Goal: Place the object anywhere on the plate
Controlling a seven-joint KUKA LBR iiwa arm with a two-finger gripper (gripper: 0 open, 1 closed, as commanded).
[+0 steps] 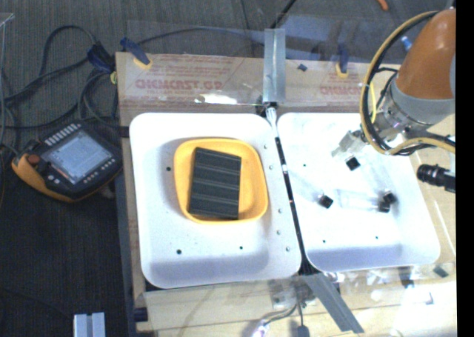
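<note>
A black ribbed rectangular object (215,182) lies flat on the yellow plate (254,184), which sits in the left white bin (152,202). My gripper (355,201) hangs over the right bin (415,239), well away from the plate. Its two clear fingers end in small black tips (324,200) that stand wide apart. The gripper is open with nothing between the fingers. The grey arm with its orange band (437,39) comes in from the upper right.
A metal divider (274,69) runs between the bins at the back. A teach pendant (70,159) and cables lie on the floor to the left. A cardboard strip (192,84) lines the bench's back edge.
</note>
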